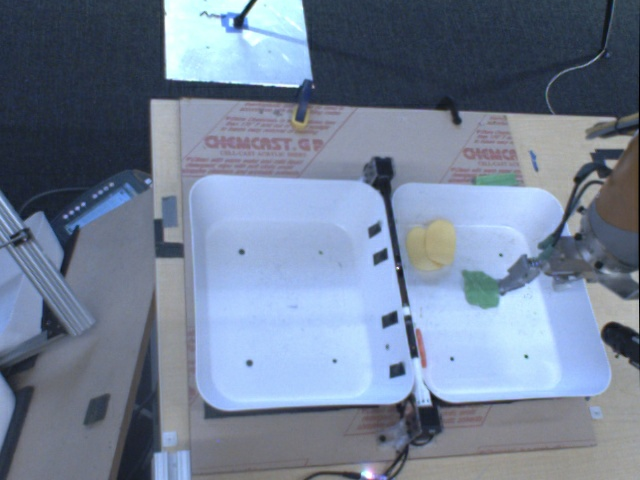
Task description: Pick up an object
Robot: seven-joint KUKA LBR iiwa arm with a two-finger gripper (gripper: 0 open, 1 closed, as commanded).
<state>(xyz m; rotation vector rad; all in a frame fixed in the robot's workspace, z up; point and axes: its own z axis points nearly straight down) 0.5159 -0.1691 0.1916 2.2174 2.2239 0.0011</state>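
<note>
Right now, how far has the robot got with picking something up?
Done: the gripper has reached into the right bin, its tip beside the green object. In hand: nothing visibly; the green object lies on the bin floor, and the yellow object sits apart. Left: grasping and lifting one.

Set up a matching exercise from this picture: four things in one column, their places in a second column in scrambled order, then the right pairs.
Things
1. round yellow soft object
2. flat green leaf-shaped piece
3. yellow clamp
4. two-finger gripper

Places
A. at the far edge of the brown board, beyond the left white bin
B. in the right white bin, near the divider between the bins
C. over the right bin, just right of the green piece
D. in the right bin, nearer the middle, below and right of the yellow object

Pairs: 1-B, 2-D, 3-A, 4-C
</note>
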